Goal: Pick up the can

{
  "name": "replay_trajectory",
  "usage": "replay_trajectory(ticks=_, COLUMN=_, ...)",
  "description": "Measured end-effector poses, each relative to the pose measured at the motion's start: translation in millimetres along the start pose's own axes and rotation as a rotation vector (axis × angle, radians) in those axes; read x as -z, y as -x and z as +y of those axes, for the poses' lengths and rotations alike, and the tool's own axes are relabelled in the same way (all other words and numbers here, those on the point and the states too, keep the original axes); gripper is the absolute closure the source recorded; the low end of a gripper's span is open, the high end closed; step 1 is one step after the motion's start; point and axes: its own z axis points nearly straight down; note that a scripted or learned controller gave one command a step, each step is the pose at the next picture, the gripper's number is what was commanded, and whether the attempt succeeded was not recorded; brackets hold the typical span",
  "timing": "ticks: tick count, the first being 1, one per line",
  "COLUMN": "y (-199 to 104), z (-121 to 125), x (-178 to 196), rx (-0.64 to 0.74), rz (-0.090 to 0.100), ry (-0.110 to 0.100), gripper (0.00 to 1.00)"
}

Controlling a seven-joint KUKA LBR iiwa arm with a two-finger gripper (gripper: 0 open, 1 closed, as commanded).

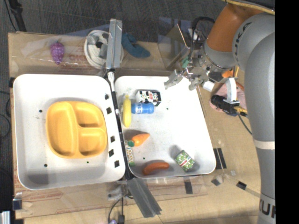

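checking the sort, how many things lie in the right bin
7: carton, bottle, banana, carrot, small bottle by the left wall, sausage, can.

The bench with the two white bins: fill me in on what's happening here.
A grey KUKA arm reaches in from the right, its hand hovering over the upper right corner of the right bin. It holds nothing. The can it is meant to pick up lies near that bin's lower right, well away from the hand. Also in that bin are a banana, a blue bottle, a carrot and a sausage. The left bin holds a yellow divided tray.
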Motion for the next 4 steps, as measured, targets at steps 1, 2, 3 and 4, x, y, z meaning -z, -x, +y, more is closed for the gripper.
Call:
replay_trajectory(ticks=1, y=-37.1, z=17.2, x=-102.1, rx=0.116, rz=-0.004, ry=0.015, gripper=0.00)
replay_trajectory(ticks=2, y=-67.3, z=23.1, x=-113.1, rx=0.080, rz=-0.012, ry=0.028, gripper=0.00)
replay_trajectory(ticks=3, y=-67.3, z=26.9, x=-98.4, rx=0.085, rz=-0.015, ry=0.039, gripper=1.00)
replay_trajectory(ticks=4, y=-67.4, z=26.9, x=-98.4, rx=0.085, rz=-0.015, ry=0.039, gripper=0.00)
